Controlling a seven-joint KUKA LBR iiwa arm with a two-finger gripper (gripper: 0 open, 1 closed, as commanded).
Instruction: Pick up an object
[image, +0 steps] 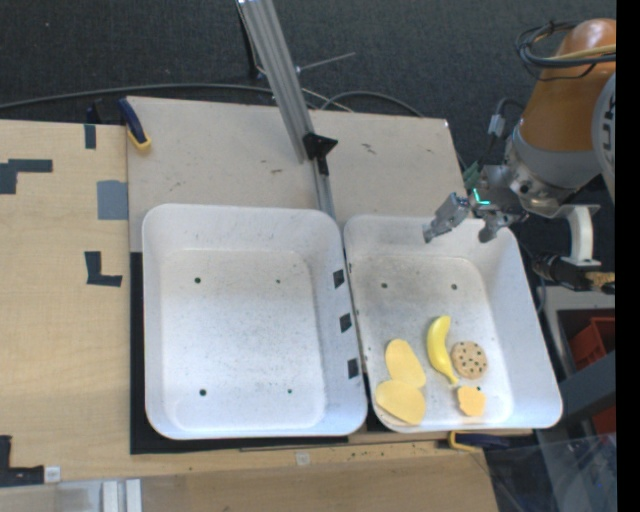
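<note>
In the right bin (500, 270), near its front, lie a yellow banana (438, 346), a round brown cookie (468, 358), a small orange piece (471, 402) and two pale yellow flat pieces (401, 360) (402, 400). My gripper (465, 222) hangs over the bin's far right corner, well above and behind these items. Its two grey fingers are spread apart with nothing between them.
The left bin (160, 300) sits beside the right one. A slanted metal pole (290, 90) rises behind the bins. Cables run along the dark floor at the back. A blue and yellow clamp (134, 126) lies at the board's far left corner.
</note>
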